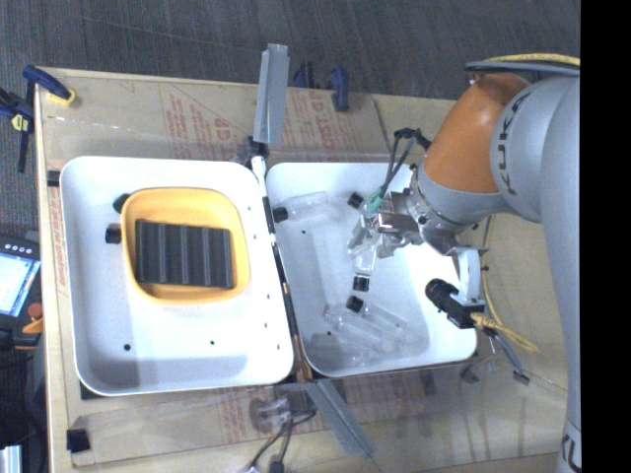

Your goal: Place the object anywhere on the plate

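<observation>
Seen low inside the right-hand white bin [311, 294], the claw [367, 244] is carried by the grey arm, whose orange band [473, 136] is seen up and to its right. Whether the claw is open or closed cannot be told, because its tip is lost among pale, glassy shapes against the white floor. Whether anything is held cannot be told either.

Just below the claw a small black piece [361, 284] is seen, and a second black piece [354, 304] lies directly beneath it. Whether the two touch is not clear. Up and slightly left of the claw, a black cube-like piece [356, 200] is placed near the bin's far wall. Farther left, a black bit [280, 213] is found by the bin's left wall. Lower down from the claw, clear plastic clutter [380, 331] is spread over the bin floor.

Well to the left of the claw, in the left-hand white bin [99, 353], the yellow plate [187, 201] is laid flat. A dark ribbed block [184, 254] is seated on the plate and covers most of its middle. An upper black speck [120, 203] and a lower black speck [112, 234] are set just beside the plate's left edge. Which of these things is the task's object cannot be settled.
</observation>
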Action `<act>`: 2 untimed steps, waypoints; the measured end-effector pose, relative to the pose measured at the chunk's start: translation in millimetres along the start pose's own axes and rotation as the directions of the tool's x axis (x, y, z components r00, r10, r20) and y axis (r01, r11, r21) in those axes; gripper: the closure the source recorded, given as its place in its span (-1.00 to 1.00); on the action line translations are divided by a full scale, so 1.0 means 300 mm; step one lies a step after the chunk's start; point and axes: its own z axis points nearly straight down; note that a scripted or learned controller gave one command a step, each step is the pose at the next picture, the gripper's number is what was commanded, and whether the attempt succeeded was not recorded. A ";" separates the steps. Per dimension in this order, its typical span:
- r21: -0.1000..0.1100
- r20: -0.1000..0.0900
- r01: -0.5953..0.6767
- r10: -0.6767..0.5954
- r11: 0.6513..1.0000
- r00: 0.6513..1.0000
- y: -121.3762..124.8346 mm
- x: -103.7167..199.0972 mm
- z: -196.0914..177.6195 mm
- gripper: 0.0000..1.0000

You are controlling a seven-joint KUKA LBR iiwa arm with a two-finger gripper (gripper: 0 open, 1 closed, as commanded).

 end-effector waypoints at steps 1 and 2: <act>-0.003 0.001 0.301 -0.301 0.954 0.954 0.202 0.107 -0.030 1.00; 0.000 -0.001 0.436 -0.436 0.900 0.900 0.227 0.394 0.046 1.00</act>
